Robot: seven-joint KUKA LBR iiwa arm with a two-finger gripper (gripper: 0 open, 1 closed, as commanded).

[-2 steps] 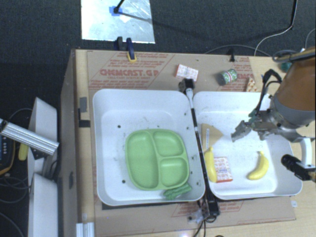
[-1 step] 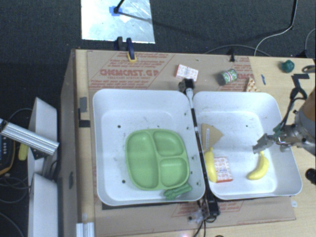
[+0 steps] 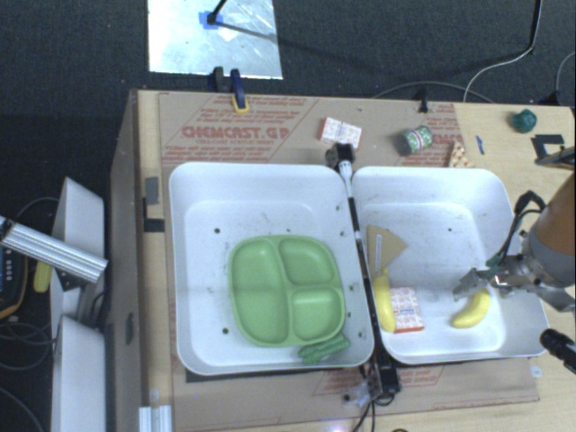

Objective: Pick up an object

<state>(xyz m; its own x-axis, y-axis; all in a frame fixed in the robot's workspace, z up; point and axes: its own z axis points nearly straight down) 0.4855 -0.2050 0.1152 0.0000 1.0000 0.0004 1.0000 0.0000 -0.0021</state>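
A small yellow banana (image 3: 472, 310) lies near the front right of the right bin (image 3: 432, 196). My gripper (image 3: 487, 283) hangs right over the banana's upper end, reaching in from the right on the grey arm (image 3: 551, 250). It is open, with one grey finger (image 3: 468, 283) slanting left and the other by the wrist. Nothing is held between them. Further left in this bin are a yellow object (image 3: 384, 301), a red and white packet (image 3: 408, 310) and a tan cardboard piece (image 3: 383, 244).
The left bin (image 3: 207, 196) holds a green divided plate (image 3: 288, 289) with a small green item (image 3: 324, 347) at its front edge. On the bench behind the bins lie a small card (image 3: 340, 132) and a green can (image 3: 417, 139).
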